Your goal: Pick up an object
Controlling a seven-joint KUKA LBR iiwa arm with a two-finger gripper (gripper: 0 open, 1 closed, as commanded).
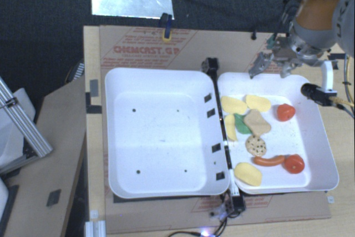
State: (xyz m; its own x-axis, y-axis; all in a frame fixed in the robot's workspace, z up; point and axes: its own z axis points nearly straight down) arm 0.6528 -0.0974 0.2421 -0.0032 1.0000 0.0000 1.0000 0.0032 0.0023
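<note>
None of the pick is done yet, as far as I can judge: every object lies in the right bin, and the gripper hangs over the far rim of that bin with nothing between its fingers. The two fingers stand apart, so I read them as spread and empty. What is left is the whole task: to choose one piece, to come down on it, to close, and to lift.

The objects are small toy foods, gathered in the left and middle part of the right bin. Nearest to the gripper lie two pale yellow pieces, side by side. Beside them is a tan piece shaped like bread, which touches a green piece. Below is a round speckled cookie. One red tomato sits apart toward the right wall. A second red tomato touches the end of an orange sausage. One more yellow piece lies near the front corner.

The left bin holds none of these pieces.
</note>
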